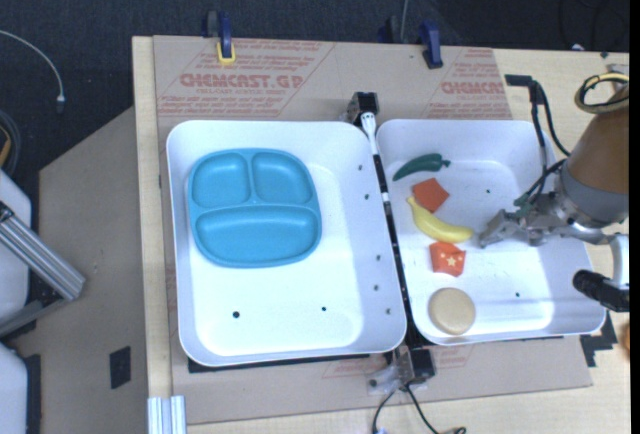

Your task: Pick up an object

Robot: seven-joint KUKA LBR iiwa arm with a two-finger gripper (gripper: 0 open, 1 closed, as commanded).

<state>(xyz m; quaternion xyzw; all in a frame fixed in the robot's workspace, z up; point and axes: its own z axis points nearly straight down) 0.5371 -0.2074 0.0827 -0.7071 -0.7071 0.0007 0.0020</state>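
Note:
The right bin (pixel 520 147) holds a green chili pepper (pixel 420 165), an orange-red block (pixel 431 193), a yellow banana (pixel 436 224), a small red piece (pixel 448 259) and a round tan bun (pixel 452 310). My gripper (pixel 490 234) reaches in from the right and sits low over the middle of this bin. Its tip points left, a short way right of the banana and the red piece. Nothing is seen held in it.
A blue divided plate (pixel 257 206) lies in the left bin (pixel 300 322). A black ridge (pixel 382 212) separates the two bins. The arm's orange band (pixel 605 157) and cables (pixel 540 122) hang over the right bin's right side.

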